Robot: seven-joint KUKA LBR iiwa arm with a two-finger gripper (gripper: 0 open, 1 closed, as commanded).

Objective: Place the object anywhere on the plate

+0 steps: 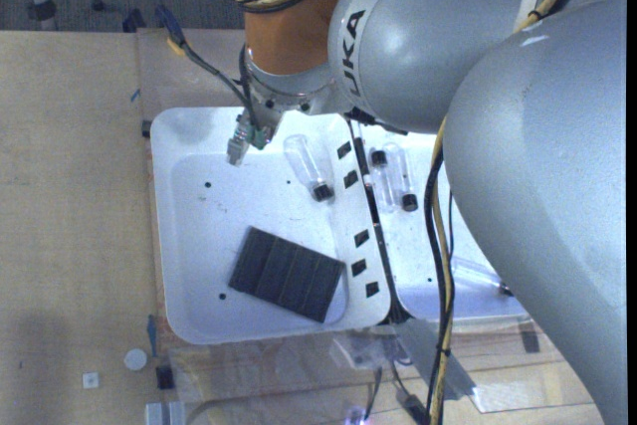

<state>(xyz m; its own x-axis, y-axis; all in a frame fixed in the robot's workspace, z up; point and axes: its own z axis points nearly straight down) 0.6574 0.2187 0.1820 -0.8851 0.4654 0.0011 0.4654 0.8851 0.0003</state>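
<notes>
Gripper [239,150] hovers over the back-left corner of the left bin [199,318]; I cannot tell its state. A clear vial [307,167] lies just right of it, the dark ribbed plate [287,274] near the front. Advice: square up over the vial before descending.

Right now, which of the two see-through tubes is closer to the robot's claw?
The clear tube in the left bin, black cap pointing down. It lies just right of the gripper; the other tube lies across the divider in the right bin.
</notes>
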